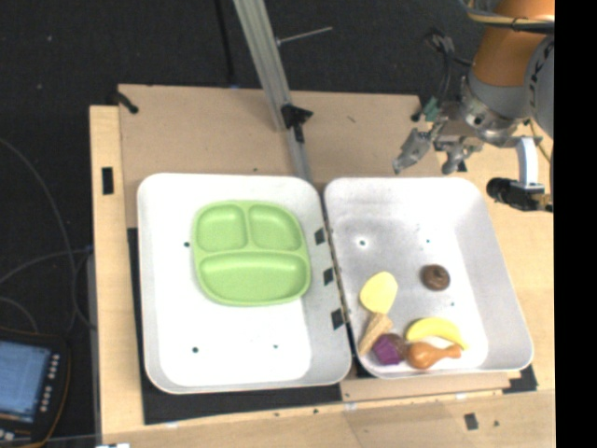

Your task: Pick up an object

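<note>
My gripper (431, 160) hangs above the far edge of the right bin (410, 213), open, with nothing between its fingers. Several toy foods lie in the near part of that bin: a brown round piece (435, 276), a pale yellow chip-shaped piece (378, 292), a tan cone (374, 329), a purple piece (387, 349), a yellow banana (436, 330) and a brown drumstick (430, 352). All of them lie well in front of the gripper.
A green divided plate (251, 253) rests in the left bin (168, 287). A slanted metal pole (270, 73) rises from behind the seam between the bins. A screen (28, 381) sits at the lower left, off the bench.
</note>
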`<control>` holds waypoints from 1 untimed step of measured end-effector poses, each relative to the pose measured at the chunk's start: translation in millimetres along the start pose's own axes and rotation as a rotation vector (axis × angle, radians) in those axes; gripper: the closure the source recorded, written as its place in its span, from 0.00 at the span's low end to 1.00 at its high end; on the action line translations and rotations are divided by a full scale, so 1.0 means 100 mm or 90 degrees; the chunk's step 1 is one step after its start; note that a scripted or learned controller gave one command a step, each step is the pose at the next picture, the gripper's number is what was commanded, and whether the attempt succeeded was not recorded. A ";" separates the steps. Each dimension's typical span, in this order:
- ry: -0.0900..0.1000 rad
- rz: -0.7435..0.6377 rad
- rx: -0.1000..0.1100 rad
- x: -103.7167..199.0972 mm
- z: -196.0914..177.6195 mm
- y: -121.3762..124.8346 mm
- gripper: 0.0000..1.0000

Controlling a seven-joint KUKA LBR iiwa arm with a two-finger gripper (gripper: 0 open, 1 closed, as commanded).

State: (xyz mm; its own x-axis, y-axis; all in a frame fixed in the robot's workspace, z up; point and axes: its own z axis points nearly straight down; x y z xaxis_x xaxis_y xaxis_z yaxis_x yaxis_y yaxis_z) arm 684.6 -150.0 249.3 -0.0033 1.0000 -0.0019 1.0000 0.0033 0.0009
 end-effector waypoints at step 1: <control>0.000 -0.001 0.000 0.00 0.00 0.00 0.00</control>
